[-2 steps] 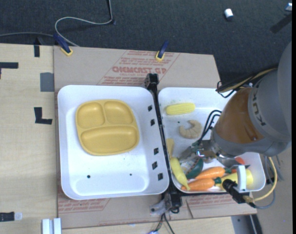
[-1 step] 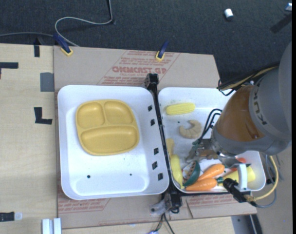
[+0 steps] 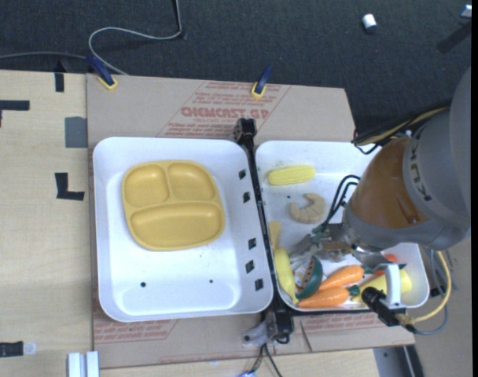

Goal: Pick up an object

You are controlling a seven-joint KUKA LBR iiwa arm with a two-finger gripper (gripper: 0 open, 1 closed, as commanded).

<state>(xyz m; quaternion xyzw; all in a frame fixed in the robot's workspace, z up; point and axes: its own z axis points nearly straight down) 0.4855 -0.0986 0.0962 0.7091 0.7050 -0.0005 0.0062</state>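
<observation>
I reach in from the right over the right bin (image 3: 333,151), my grey arm and its orange band (image 3: 384,191) covering much of that bin's right half. My gripper (image 3: 327,240) hangs low over the bin's middle, just above a heap of toy food at the near edge, but from this angle my own wrist hides it and I cannot tell whether it has closed on anything or stands apart. Below and beside it lie two carrots (image 3: 339,283), orange with green tops, lying close together and pointing left, with a dark green curved piece (image 3: 310,275) touching their left ends. A yellow banana (image 3: 282,267) lies along the bin's left wall, just left of that heap. Further up the bin, apart from my gripper, a tan croissant-like piece (image 3: 307,207) sits near the centre, and a corn cob (image 3: 291,176) lies beyond it by the far left corner. In the left bin (image 3: 113,289) rests a yellow divided plate (image 3: 174,204) with three compartments, in the far half of that bin.
</observation>
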